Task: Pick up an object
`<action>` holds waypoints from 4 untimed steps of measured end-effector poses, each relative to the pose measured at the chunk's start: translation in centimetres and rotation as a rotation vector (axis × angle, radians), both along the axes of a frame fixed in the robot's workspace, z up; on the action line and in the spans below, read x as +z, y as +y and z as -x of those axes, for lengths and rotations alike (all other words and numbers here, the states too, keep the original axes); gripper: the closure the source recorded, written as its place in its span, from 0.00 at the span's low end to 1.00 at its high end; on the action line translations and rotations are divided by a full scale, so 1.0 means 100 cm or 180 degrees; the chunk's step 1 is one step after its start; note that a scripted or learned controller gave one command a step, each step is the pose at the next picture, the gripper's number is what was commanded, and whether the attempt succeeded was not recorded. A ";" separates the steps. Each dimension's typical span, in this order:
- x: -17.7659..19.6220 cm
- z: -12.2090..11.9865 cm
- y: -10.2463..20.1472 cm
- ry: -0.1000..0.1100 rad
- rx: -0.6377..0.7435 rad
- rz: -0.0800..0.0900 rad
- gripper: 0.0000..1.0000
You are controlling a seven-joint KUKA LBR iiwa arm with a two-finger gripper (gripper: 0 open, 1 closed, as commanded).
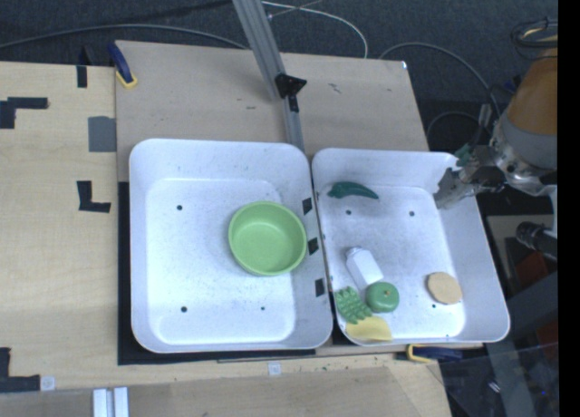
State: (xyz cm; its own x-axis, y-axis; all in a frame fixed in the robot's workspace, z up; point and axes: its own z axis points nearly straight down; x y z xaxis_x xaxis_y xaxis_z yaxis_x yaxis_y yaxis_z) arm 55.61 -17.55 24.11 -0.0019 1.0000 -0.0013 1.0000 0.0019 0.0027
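Left bin [159, 225]: occupying the frame's centre-left, holding a green bowl [266, 238].
Right bin [471, 252]: sitting beside it, carrying the small objects.
Arm [530, 125]: reaching in at the right edge.
Gripper [450, 190]: hovering over the right bin's upper right rim; finger state cannot be told.
Objects: dark green piece [352, 191] lying upper left; white bottle [364, 268], green disc [382, 296], tan disc [444, 288], green-yellow brush [358, 314] resting along the lower part.
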 end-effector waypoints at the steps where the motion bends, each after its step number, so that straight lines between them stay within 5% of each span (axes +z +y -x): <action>1: -0.011 -0.012 0.055 0.0015 0.0014 -0.0009 1.00; 4: -0.001 -0.048 0.201 0.0013 0.0014 -0.0006 1.00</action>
State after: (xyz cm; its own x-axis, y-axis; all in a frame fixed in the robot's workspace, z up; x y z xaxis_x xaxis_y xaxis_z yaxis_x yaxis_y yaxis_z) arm 60.43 2.52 23.99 -0.0063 1.0000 0.0006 1.0000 0.0063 -0.0015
